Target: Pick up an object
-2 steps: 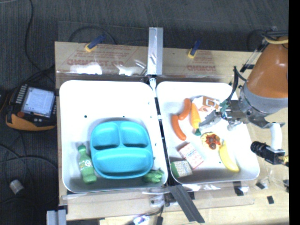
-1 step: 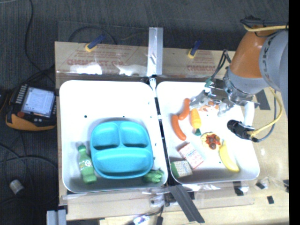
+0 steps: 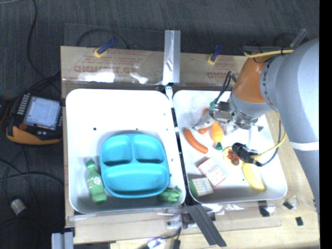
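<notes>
claw: low in the right bin, at its upper middle; i cannot tell if it is apart or together, the wrist covers it.
carrot: small orange piece just beside the claw, on the lower left side of it, maybe touching; nothing shows it is clamped.
carrot axis: almost up and down in the view, a little tilted, thick end on top.
sausage: to the left of the carrot, long axis diagonal, from upper left to lower right.
banana: well apart, lower right, lying steep.
judgement: the carrot is the nearest thing, so the claw must close across its short side.
</notes>
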